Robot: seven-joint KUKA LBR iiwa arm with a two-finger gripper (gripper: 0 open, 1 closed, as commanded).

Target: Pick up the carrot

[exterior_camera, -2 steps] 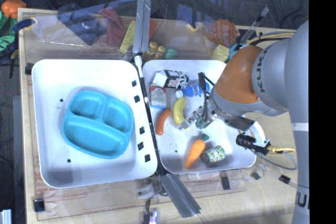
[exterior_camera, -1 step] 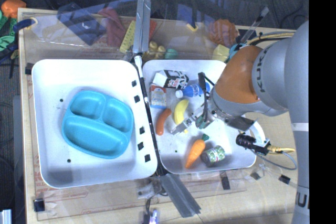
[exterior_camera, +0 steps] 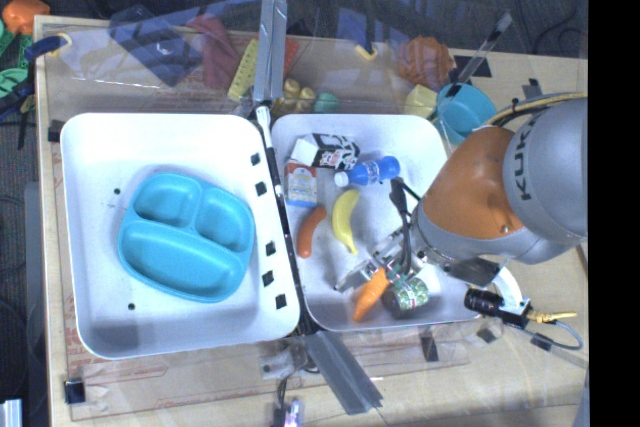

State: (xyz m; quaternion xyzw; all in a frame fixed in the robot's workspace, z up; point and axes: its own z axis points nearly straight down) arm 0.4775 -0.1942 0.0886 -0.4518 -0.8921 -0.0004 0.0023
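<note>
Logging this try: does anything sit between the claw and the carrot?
Nothing visible does. The claw sits right at the carrot's upper end in the right bin. A green can crowds the carrot's right side, and the banana lies clear above.

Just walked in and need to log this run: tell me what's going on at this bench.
A grey KUKA arm with an orange band reaches from the right into the right-hand white bin, its gripper low beside the small orange carrot near the bin's front. The carrot lies on the bin floor next to a green patterned can. A yellow banana and a reddish sausage lie nearby. The left white bin holds a blue divided plastic tray.
</note>
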